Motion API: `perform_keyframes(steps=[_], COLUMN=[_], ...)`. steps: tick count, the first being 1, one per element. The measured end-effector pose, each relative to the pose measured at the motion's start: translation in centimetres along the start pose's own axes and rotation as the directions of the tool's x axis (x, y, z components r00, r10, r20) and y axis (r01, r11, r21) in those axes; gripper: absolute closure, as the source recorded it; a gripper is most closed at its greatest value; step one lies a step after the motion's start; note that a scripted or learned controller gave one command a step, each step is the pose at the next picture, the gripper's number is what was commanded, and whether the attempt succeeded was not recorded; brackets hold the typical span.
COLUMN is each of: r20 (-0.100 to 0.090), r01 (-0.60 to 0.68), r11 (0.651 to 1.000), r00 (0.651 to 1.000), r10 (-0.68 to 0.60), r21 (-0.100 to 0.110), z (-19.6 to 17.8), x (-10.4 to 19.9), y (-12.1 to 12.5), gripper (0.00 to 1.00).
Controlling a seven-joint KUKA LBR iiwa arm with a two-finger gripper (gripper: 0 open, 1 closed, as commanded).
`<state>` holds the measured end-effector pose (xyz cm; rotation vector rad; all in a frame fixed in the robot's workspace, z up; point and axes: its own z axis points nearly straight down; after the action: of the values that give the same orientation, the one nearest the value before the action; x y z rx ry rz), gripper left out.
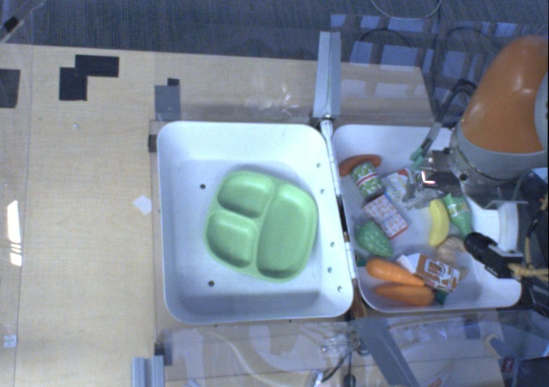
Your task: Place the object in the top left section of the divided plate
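Pale wood makes up the surface (pixel 77 231), with dark grey carpet beyond its far edge and a few black squares marked toward the far left. Two shallow white bins sit side by side on it. In the left bin (pixel 184 282) a green divided plate (pixel 262 224) lies roughly in the middle, with two small sections on its left side and one large section on its right; all three hold nothing.

Crowded into the right bin (pixel 506 295) is a jumble of toy food and packets: a reddish sausage (pixel 358 162) at the far left corner, a small green can (pixel 367 179) just beside it, a checked packet (pixel 389 218), a dark green vegetable (pixel 374 239), a yellow banana (pixel 438 222), a green bottle (pixel 459 215) and two orange carrots (pixel 396 272) along the near side.

From the right, the grey arm with its orange band (pixel 510 98) reaches over this bin. Its claw (pixel 425 179) hangs low among the items near the banana, and whether it is open or has hold of anything cannot be told.
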<state>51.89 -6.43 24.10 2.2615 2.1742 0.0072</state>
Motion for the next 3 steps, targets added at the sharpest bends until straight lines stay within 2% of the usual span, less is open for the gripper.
perform_keyframes(steps=[1,2,3], r20=[-0.001,-0.002,-0.002], r01=[0.155,0.122,0.122], r11=[0.988,0.992,0.993], r00=[0.988,0.992,0.993], r10=[-0.155,-0.122,-0.122], r21=[0.002,0.003,-0.002], z=[5.6,5.5,4.4], x=[7.4,12.8,12.7], y=[-3.0,-3.7,-3.5], gripper=[1.00,1.00,1.00])
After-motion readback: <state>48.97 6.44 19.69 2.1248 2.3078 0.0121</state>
